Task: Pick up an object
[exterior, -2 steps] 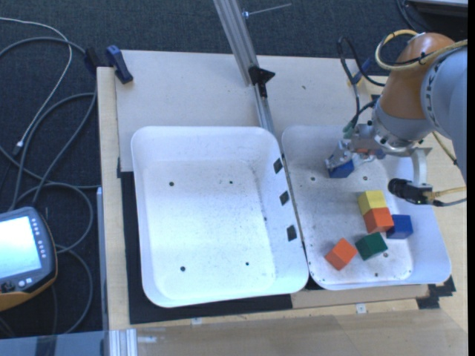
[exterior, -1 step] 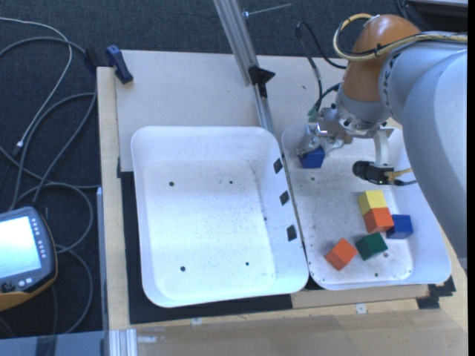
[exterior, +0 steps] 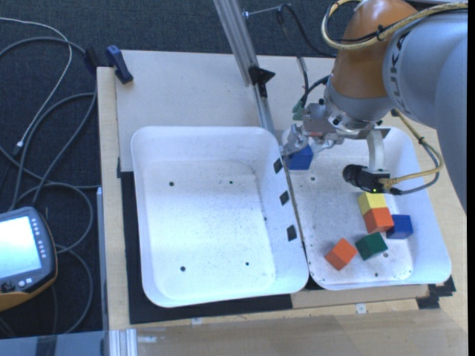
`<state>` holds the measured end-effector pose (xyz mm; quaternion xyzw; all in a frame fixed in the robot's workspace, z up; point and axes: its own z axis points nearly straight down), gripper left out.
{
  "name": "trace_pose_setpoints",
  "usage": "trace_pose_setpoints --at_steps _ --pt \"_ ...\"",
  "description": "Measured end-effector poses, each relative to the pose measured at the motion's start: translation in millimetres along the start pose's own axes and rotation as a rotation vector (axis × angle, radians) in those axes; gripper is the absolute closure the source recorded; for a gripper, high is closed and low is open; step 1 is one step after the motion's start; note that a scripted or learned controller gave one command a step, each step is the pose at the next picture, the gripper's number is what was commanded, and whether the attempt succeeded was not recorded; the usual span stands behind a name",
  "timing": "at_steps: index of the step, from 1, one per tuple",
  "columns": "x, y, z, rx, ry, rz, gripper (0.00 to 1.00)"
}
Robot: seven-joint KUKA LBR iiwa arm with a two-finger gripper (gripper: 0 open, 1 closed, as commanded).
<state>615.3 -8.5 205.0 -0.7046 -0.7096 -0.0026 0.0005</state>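
pincer (exterior: 298,148) clamped on a blue cube (exterior: 300,158), over the right bin (exterior: 427,262) near the bins' shared edge

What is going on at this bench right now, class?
A grey robot arm with an orange band reaches in from the right, and its pincer is over the left edge of the right bin. A blue block sits right at the pincer's tip, apparently gripped, though the view is too small to be sure. Five more blocks lie in the same bin: yellow, orange, blue, green and another orange. The left bin sits alongside.
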Motion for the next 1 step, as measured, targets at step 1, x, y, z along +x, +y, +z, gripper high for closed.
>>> trace_pose_setpoints --at_steps 1 --pt "84.1 13.4 6.3 0.002 0.000 -0.003 1.00"
